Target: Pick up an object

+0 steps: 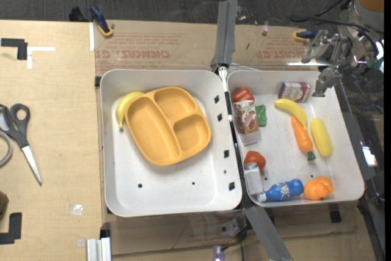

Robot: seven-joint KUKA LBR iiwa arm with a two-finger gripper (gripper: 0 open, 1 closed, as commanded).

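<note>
The right bin [342, 125] holds a purple packet [294, 91], a yellow banana [292, 110], an orange carrot [302, 135] and a corn cob [321, 136]. Along its left side lie a red item [242, 95], a brown carton [246, 117], a green piece [261, 115] and a red-capped bottle [252, 171]. A blue bottle [283, 191] and an orange [317, 188] rest at its front. My gripper [330, 70] hangs over the bin's far right corner, just right of the purple packet, with nothing seen in it.
The left bin [122, 192] carries a yellow divided plate [168, 125] with a second banana [125, 107] tucked at its left rim. Scissors [21, 137] lie on the bench at far left. A grey post [226, 33] rises between the bins at the back.
</note>
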